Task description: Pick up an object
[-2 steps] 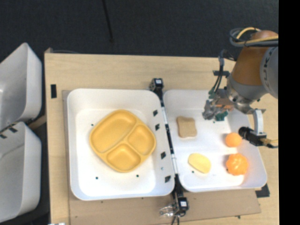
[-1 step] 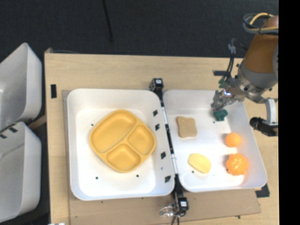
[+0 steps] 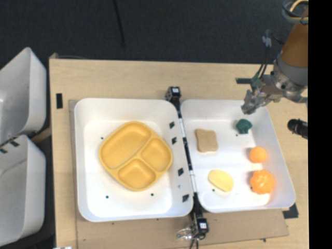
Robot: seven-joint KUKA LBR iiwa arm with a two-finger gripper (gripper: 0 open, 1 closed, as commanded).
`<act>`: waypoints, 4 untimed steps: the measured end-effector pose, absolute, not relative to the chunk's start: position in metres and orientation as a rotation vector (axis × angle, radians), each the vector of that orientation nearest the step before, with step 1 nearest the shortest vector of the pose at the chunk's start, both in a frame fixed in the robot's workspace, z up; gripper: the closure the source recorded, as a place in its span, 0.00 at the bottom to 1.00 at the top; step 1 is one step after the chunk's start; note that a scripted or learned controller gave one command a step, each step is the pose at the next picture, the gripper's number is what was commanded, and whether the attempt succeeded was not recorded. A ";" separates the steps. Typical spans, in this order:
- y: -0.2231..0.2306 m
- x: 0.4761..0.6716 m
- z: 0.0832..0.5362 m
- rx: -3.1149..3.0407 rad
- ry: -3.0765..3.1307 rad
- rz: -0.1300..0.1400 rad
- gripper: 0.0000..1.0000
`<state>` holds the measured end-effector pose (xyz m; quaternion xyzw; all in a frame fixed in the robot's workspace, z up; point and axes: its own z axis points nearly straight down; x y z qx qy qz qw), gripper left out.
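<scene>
Gripper (image 3: 250, 104) above right bin | green object (image 3: 243, 125) just below | grip state unclear

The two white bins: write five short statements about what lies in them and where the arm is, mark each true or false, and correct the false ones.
1. The yellow divided plate lies in the left bin. True.
2. The right bin holds five small items. True: a tan bread slice, a green piece, a small orange ball, a larger orange fruit and a pale yellow piece.
3. The gripper hovers over the yellow plate. False: it is at the right bin's far side, near the green piece.
4. The bread slice sits on the plate. False: it lies on the right bin's floor.
5. The plate has a single compartment. False: it has three.
</scene>
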<state>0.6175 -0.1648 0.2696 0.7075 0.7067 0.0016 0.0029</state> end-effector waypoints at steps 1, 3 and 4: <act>-0.112 0.627 0.275 2.212 2.228 0.004 1.00; -0.003 0.635 0.266 2.214 2.228 0.001 1.00; 0.046 0.647 0.263 2.214 2.227 0.003 1.00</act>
